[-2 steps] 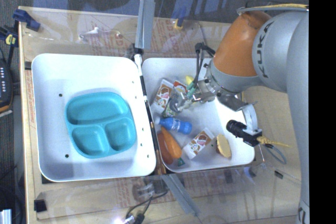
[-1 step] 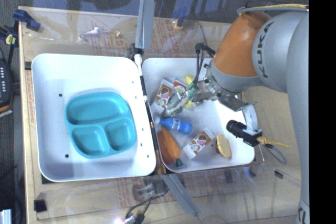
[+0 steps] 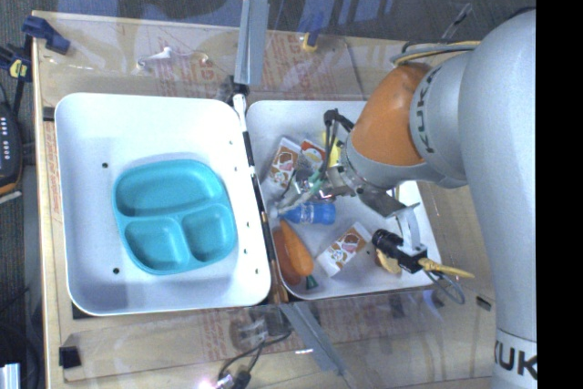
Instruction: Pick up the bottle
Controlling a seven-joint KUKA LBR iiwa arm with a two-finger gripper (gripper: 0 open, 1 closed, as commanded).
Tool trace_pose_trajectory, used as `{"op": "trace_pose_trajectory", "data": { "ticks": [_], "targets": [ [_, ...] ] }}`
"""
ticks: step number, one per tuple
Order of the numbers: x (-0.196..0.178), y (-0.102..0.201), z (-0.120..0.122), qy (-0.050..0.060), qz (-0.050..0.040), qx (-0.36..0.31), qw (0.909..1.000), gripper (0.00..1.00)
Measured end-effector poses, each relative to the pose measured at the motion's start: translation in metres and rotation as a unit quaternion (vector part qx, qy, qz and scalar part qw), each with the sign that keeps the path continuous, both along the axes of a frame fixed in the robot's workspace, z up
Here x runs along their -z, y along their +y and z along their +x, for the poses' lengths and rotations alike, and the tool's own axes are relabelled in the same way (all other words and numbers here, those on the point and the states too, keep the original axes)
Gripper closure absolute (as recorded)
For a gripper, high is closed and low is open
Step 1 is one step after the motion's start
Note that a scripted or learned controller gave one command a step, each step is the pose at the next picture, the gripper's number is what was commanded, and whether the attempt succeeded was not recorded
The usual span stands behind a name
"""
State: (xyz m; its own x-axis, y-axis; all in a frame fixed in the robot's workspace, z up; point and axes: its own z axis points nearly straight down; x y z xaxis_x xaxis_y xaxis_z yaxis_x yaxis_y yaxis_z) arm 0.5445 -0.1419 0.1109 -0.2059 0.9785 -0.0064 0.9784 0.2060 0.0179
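Now I am lowering the pincer [image 3: 314,187] over the blue bottle [image 3: 310,214], cannot tell if it is clenched, and next needs closing.

I see a teal divided tray [image 3: 173,216] in the L bin [image 3: 82,118]. R bin [image 3: 264,118]: orange carrot [image 3: 293,253] at 6 o'clock, snack packet [image 3: 344,249] just at its 3, another packet [image 3: 284,165] toward 11.
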Motion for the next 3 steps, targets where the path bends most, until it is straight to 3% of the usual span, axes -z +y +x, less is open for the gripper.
{"op": "trace_pose_trajectory", "data": {
  "ticks": [1,2,3],
  "targets": [
    [0.019,-0.008,-0.027,0.01,0.001,-0.109,0.994,0.0],
    [0.007,-0.008,-0.026,0.009,0.0004,-0.11,0.9938,1.0],
    [-0.133,0.051,0.049,0.01,0.0013,0.002,0.9999,1.0]
  ]
}}
